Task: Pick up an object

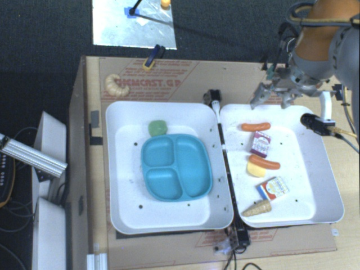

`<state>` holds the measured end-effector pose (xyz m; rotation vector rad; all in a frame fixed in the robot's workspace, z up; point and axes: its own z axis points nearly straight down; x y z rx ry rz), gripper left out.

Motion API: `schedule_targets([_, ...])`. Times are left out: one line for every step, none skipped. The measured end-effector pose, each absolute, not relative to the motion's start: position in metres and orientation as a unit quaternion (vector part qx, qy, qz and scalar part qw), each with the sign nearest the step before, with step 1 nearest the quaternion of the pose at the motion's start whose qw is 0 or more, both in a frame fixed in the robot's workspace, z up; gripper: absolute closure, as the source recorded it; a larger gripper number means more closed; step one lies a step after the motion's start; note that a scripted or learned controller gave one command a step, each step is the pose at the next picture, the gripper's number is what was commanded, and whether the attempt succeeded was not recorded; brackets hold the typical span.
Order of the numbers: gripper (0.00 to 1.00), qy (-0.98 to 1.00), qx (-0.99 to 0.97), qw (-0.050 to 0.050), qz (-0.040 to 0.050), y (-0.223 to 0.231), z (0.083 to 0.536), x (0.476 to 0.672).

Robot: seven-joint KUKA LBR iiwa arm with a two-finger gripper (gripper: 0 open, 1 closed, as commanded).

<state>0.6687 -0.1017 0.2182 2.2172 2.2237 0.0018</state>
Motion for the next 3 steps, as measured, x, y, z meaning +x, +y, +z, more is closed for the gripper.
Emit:
schedule_targets([0.0,0.708,0.706,0.003,0.003,-0.103,0.089,0.667])
schedule_targets([0.0,0.707,0.707,0.0,0.0001,-0.115,0.084,0.606])
schedule_targets([1.0,0.708,0.706,0.002,0.0014,-0.115,0.096,0.607])
